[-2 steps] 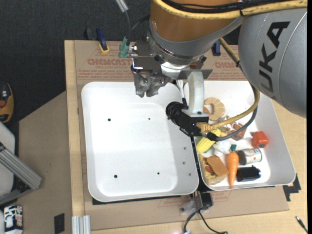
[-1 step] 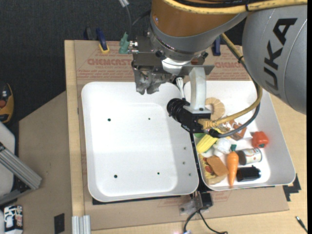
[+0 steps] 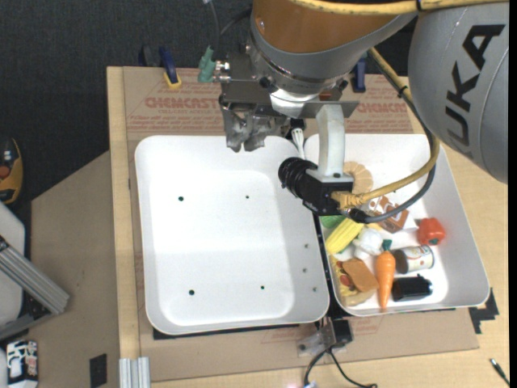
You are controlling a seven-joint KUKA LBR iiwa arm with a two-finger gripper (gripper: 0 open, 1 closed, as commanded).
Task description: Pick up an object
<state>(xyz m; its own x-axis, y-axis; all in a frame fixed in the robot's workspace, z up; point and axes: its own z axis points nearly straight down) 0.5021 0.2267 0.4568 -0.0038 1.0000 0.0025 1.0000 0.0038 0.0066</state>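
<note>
Grey gripper (image 3: 245,134) at left bin's (image 3: 210,241) far rim, spread or pressed unclear; arm (image 3: 323,23) hides right bin's (image 3: 462,241) top.

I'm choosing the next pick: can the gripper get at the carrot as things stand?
Probably yes: the carrot lies uncovered in the right bin, though a black block crowds one side.

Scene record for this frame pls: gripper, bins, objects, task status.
gripper: grey two-finger gripper, over the far rim of the left white plastic bin; no object seen at it
right bin: right white plastic bin, holds the toy pile
objects: orange plastic carrot, yellow corn cob, black rectangular block, red-orange rounded toy; the rest too cluttered to name
task status: nothing picked up yet
</note>
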